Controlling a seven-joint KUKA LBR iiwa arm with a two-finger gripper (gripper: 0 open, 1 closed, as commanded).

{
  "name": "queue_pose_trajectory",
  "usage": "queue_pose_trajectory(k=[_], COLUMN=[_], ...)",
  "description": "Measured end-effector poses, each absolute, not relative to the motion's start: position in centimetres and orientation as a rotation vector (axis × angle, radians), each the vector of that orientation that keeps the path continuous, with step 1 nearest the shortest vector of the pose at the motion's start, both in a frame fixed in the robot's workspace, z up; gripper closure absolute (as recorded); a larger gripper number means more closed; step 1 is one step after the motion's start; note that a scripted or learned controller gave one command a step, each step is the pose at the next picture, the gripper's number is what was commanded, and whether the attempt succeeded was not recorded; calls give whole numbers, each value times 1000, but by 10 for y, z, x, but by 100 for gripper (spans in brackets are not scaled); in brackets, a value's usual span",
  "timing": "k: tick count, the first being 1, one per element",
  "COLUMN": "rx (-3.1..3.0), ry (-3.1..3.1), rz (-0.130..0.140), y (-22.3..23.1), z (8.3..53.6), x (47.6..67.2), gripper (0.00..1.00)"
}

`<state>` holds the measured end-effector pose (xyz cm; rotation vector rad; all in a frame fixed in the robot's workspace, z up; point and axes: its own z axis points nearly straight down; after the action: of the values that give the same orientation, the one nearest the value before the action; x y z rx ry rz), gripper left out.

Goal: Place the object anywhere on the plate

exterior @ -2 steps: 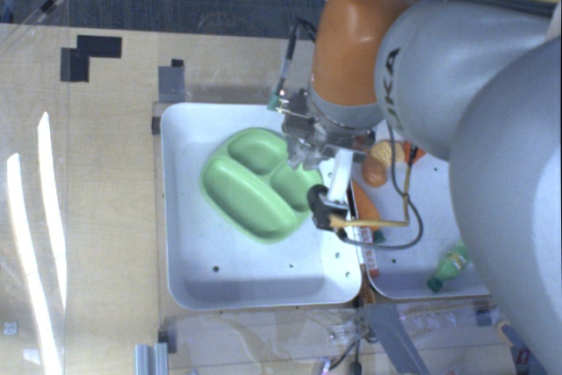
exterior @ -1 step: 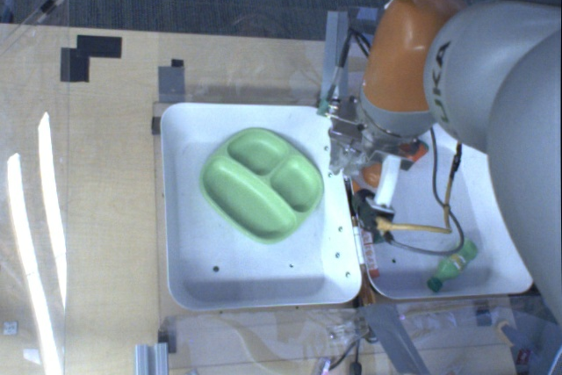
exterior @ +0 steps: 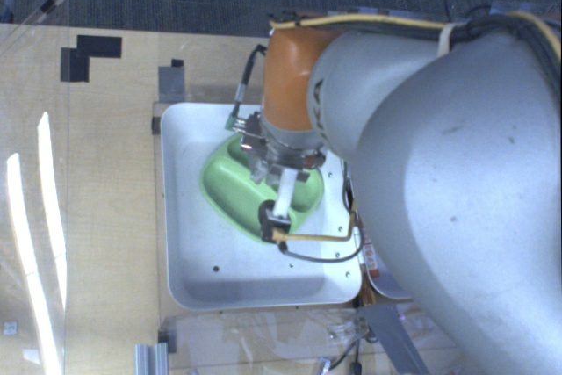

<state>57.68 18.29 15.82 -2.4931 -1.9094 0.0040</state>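
**Gripper over the plate, the drop nearly straight down**

The green plate (exterior: 226, 185) lies in the white bin (exterior: 198, 263), towards the bin's far right part. The gripper (exterior: 281, 161) hangs directly above the plate's right half, under the arm's orange band (exterior: 290, 83). The wrist covers the gripper from above, so it cannot be told whether it is clenched or released, or whether it carries the object. Most of the plate's bare surface lies to the view's left of the gripper, so the placement probably needs little sideways travel.
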Motion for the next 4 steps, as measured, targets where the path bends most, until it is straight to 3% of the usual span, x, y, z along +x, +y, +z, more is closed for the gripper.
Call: queue_pose_trajectory(k=[1,2,3,4], rx=[-2728,-2722,-2727,-2808], ry=[-1560,-1570,-1561,-1407], rz=[-2,-1,1,5], y=[179,122,149,128], z=[254,262,234,155], x=[610,571,588,608], gripper=[100,100,100,100])
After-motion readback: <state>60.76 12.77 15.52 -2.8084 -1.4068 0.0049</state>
